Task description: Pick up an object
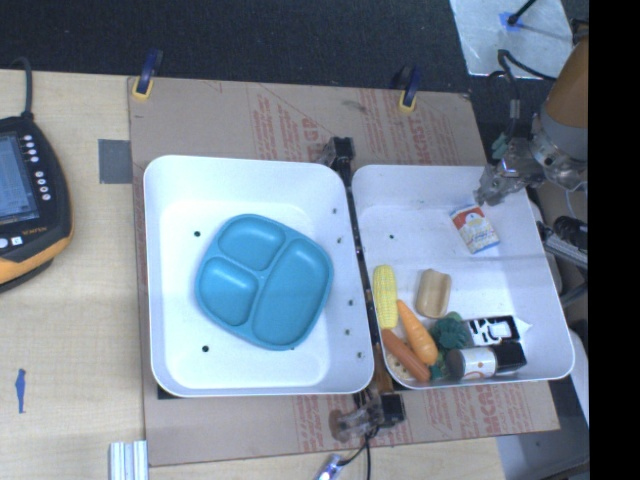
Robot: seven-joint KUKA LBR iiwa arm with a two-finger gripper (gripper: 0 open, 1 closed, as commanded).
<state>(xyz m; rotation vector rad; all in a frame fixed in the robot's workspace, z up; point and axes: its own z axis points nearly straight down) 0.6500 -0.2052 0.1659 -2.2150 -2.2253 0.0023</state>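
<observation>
My gripper [497, 184] hangs over the far right corner of the right bin [520, 268], at the end of the grey arm. Just in front of it and to its left lies a small white and red carton [476, 230] on the bin floor. I see nothing held by the gripper. Near the bin's front lie a yellow corn cob [384, 296], a tan block [432, 293], an orange carrot [416, 333], a second orange piece [404, 358], a dark green item [452, 328], a black and white box [496, 328] and a small bottle [480, 364].
The left bin [170, 218] holds a blue divided plate [264, 280]. A black and orange control pendant [25, 193] lies on the bench at the far left. Clamps [405, 86] pin the brown board at the back.
</observation>
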